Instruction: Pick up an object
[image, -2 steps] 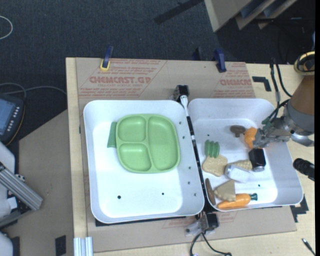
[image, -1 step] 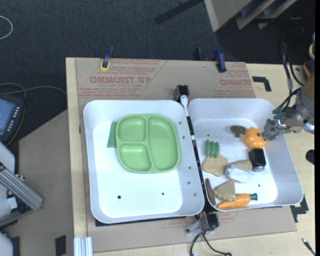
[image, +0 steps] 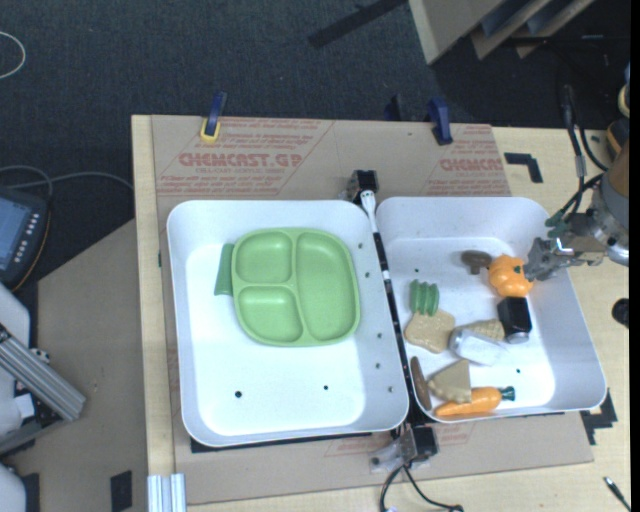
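The right bin (image: 560, 385) holds several small objects. An orange rounded toy (image: 509, 277) lies near its right wall, with a brown piece (image: 476, 260) just to its left and a black cylinder (image: 515, 319) below it. My gripper (image: 541, 258) reaches in over the bin's right rim and sits right beside the orange toy's upper right side. Further left lie a green ridged piece (image: 425, 297) and a tan slice (image: 430, 332). An orange carrot (image: 469, 403) rests at the front wall.
The left bin (image: 200, 380) holds a green divided plate (image: 296, 286). A clear-and-white item (image: 480, 348) and a tan lump (image: 451, 380) lie mid-front in the right bin. Clamps (image: 211, 128) stand on the board's far edge.
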